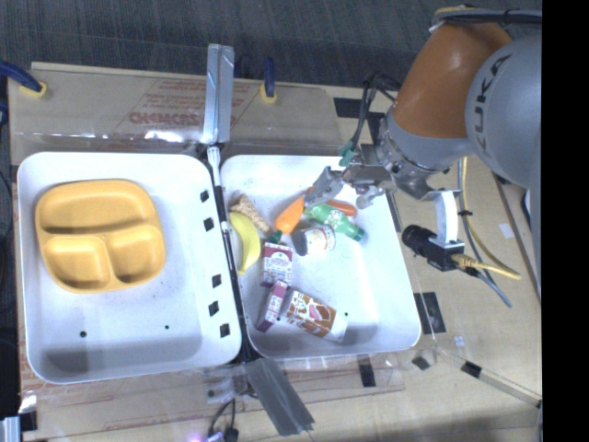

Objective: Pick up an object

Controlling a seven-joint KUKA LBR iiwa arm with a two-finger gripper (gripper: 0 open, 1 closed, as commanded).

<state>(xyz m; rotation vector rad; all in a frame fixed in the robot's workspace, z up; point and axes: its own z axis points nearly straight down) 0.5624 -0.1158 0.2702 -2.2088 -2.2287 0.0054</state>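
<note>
White plastic bins sit side by side on the bench; the left bin (55, 339) holds a yellow tray (99, 233) with three dips in it, lying near the back left corner; the right bin (391, 316) holds a small heap of toy food and boxes; a yellow banana (245, 239) lies along the left wall of that bin, close to the wall between the two bins; a tan bread piece (250, 211) sits just behind the banana; an orange carrot (289, 215) lies tilted near the middle, just beside the banana; a green bottle (337, 220) lies on its side to the right of the carrot, and a small can (317, 238) sits right in front of it, touching it; a little red and white carton (276, 264) stands in front of the banana; a brown and white box (313, 314) lies flat near the front, with a small purple box (273, 305) touching its left end; the grey arm (488, 90) with its orange band comes in from the right, bent low over the back right part of the right bin; the gripper (342, 185) hangs just above the green bottle and the carrot, with its fingers spread apart and nothing between them
</note>
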